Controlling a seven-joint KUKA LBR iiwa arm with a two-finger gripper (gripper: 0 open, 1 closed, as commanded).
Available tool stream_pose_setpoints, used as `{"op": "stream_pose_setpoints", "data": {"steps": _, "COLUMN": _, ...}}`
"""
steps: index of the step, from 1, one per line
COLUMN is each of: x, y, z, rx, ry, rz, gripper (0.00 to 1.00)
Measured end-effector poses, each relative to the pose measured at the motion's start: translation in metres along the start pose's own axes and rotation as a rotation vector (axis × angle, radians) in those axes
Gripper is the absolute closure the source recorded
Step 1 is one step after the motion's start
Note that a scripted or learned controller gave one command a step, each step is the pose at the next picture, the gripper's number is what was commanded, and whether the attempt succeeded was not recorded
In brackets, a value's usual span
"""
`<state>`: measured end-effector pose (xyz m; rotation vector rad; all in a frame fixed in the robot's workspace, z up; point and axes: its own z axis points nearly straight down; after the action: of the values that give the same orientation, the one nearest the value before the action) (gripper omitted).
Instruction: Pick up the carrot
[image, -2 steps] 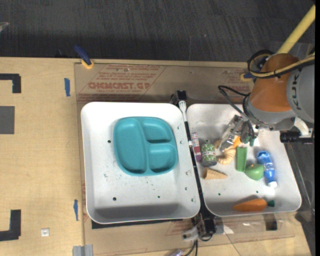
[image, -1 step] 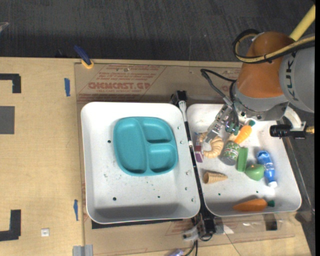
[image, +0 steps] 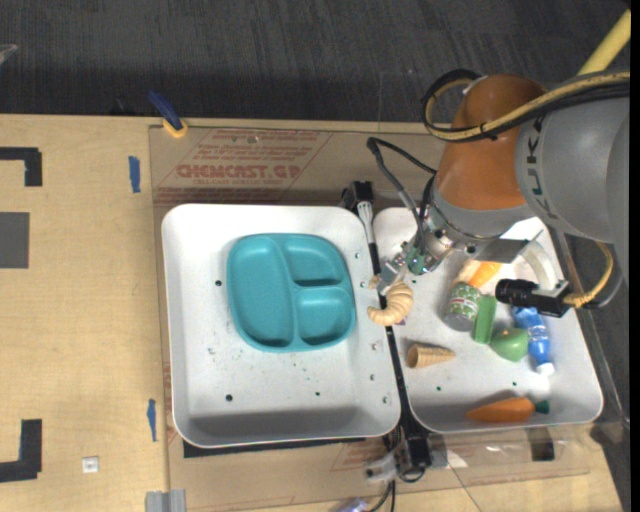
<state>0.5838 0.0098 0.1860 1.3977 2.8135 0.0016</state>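
Here, carrot (image: 500, 408): at five o'clock from the fingers (image: 412, 258), well apart, near the right bin's (image: 585, 375) front wall.
Carrot axis: nine-to-three.
Finger state: cannot tell.

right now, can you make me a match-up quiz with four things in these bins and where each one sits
Things:
1. teal divided plate
2. carrot
3. croissant
4. ice cream cone

Places:
A. near the front wall of the right bin
B. middle of the left bin
C. on the right bin's floor, just in front of the croissant
D. left edge of the right bin, by the divider between the bins

Pairs: 1-B, 2-A, 3-D, 4-C
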Motion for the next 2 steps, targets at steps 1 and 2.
{"op": "stream_pose_setpoints", "data": {"steps": 1, "x": 0.029, "y": -0.047, "z": 0.002, "rx": 0.004, "ry": 0.001, "rz": 0.528, "gripper": 1.00}}
{"op": "stream_pose_setpoints", "data": {"steps": 2, "x": 0.094, "y": -0.023, "z": -0.001, "rx": 0.003, "ry": 0.004, "rz": 0.563, "gripper": 1.00}}
